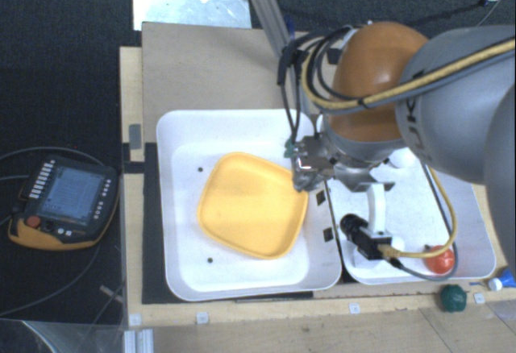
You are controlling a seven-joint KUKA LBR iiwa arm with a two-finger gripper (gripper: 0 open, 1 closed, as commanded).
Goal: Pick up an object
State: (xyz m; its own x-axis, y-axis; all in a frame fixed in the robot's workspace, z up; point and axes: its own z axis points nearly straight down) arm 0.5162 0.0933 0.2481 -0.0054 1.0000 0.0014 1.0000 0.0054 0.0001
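The fingers' state cannot be told; the arm [379, 93] hides them. A yellow plate [250, 205] lies in the left bin [181, 206].

Robot lab: teach pendant [63, 206], cabled bench [201, 61].

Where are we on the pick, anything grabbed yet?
Nothing looks picked. The yellow plate lies flat in the left bin, and an orange ball sits in the right bin. The arm's wrist hangs over the seam between the bins, hiding its tool end. Left: the grasp and the lift.
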